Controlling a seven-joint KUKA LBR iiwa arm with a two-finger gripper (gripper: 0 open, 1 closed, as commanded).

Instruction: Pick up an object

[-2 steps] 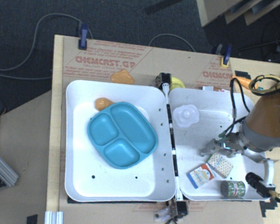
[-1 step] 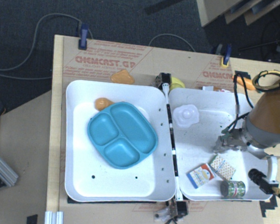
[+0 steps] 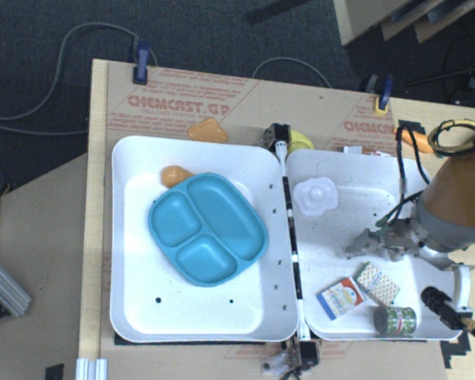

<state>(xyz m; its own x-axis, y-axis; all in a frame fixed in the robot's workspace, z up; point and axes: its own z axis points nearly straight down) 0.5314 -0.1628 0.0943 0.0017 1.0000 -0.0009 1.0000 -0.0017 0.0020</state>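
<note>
My gripper [image 3: 375, 248] is low over the middle of the right bin [image 3: 347, 175], on the grey arm with the orange band [image 3: 463, 194] that comes in from the right. It stands open with nothing between its fingers. Just in front of it lies a patterned packet [image 3: 376, 284]. Beside the packet are a small blue-and-white box [image 3: 342, 297] and a green can [image 3: 395, 320] on its side. A clear plastic cup [image 3: 315, 194] sits at the bin's back left, apart from the gripper.
The left bin [image 3: 128, 283] holds a blue divided plate [image 3: 208, 227] with an orange object [image 3: 174, 175] behind it. Behind the bins lie an orange piece [image 3: 208, 129] and a yellow object [image 3: 299, 141]. Cables [image 3: 407, 160] hang beside the arm.
</note>
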